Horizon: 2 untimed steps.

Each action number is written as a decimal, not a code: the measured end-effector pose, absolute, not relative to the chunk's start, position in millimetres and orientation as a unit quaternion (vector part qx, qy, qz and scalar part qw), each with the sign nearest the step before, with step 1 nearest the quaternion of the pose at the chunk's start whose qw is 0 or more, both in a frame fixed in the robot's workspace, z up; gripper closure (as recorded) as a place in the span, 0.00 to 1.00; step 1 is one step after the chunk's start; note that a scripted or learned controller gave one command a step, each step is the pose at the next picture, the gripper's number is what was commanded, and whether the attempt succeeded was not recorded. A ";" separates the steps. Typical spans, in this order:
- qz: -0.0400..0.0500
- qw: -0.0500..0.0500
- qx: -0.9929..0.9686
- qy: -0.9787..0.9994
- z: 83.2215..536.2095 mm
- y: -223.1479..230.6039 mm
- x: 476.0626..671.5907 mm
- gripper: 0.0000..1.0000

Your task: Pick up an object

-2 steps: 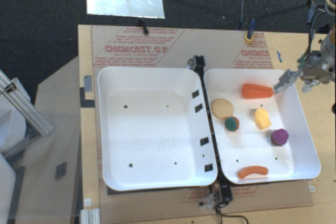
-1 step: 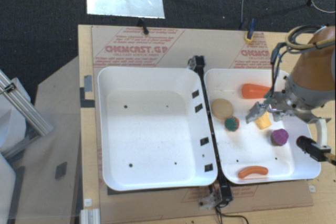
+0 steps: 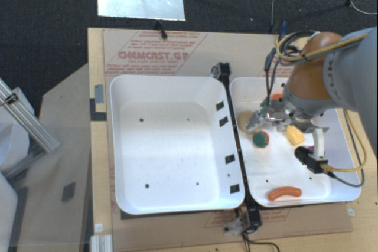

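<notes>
Two shallow white bins sit side by side on the tabletop (image 3: 97, 68), sharing a middle rim with black clips along it. The left bin (image 3: 171, 144) has bare floor from wall to wall. The right bin (image 3: 260, 177) is more crowded: the arm (image 3: 331, 77) reaches in over its far right corner, and the gripper (image 3: 267, 118) hangs low over the far part of the floor, close to the middle rim. Whether the jaws are open or closed cannot be told from here.

Just beside the gripper, toward the near side, lies a small ball (image 3: 260, 138), green with an orange-red patch. To its right a pale yellow piece (image 3: 295, 136) lies partly under the arm's wrist. A tan disc (image 3: 244, 120) rests against the middle rim. An orange sausage (image 3: 284, 192), long and rounded, lies alone near the near rim, with open floor around it.
</notes>
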State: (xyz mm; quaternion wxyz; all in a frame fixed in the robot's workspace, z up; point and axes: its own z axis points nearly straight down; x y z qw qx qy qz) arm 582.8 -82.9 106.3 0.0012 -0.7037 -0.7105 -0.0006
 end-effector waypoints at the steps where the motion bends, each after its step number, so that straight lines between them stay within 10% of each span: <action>1: 0.000 0.001 -0.707 -0.708 83.7 -85.9 556.9 0.00; 2: -0.001 -0.001 -0.706 -0.708 95.4 -86.3 558.6 1.00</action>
